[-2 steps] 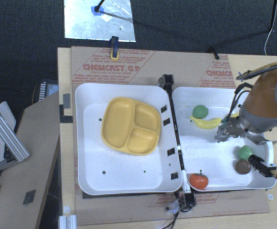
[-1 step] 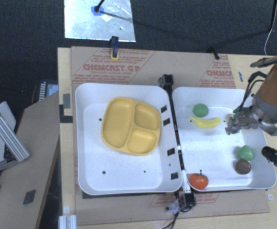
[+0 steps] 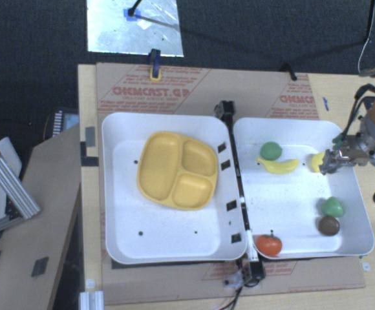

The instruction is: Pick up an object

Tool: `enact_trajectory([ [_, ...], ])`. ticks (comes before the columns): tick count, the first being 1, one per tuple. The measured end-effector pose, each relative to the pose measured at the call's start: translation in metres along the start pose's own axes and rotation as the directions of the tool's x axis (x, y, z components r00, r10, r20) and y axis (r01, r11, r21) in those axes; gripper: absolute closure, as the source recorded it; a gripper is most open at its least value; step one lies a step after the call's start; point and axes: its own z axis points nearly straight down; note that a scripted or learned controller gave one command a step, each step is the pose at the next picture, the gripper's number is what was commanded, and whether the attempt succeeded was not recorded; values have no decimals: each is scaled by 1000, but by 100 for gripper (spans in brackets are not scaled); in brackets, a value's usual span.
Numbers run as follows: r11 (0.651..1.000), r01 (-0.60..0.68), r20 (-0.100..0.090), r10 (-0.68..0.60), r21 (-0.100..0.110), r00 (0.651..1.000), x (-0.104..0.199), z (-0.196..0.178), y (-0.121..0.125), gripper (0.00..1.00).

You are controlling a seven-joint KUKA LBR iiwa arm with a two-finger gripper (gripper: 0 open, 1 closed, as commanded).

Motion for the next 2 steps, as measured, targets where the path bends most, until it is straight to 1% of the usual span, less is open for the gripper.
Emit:
enact_trajectory([
  [1,1000,5,-1,-5,2,1000,0,-23,1,100],
  [2,1000,8,-2,-8,4,1000,44,-29,5,100],
])
